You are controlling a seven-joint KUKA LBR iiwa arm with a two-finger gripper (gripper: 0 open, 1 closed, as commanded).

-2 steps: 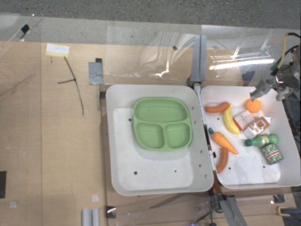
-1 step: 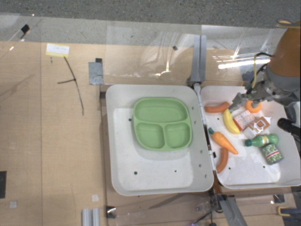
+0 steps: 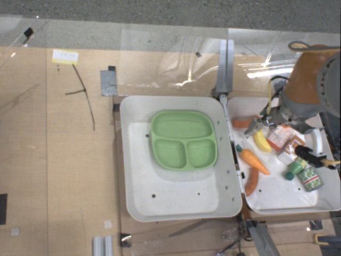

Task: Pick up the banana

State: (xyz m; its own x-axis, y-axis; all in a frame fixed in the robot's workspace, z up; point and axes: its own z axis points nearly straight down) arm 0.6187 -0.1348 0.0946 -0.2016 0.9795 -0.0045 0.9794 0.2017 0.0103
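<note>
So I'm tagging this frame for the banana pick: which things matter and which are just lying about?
Job:
banana
gripper, just above the banana
right bin

Lying about:
green divided plate in left bin
carrot
sausage
green bottle
snack packet

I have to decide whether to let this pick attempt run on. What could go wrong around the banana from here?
The banana lies in the crowded right bin, close beside a red-and-white packet, so the hand might catch or drag the packet instead. The carrot lies just below the banana and could get knocked. The hand sits near the banana's upper end rather than its middle, so a grasp there may slip off.
</note>
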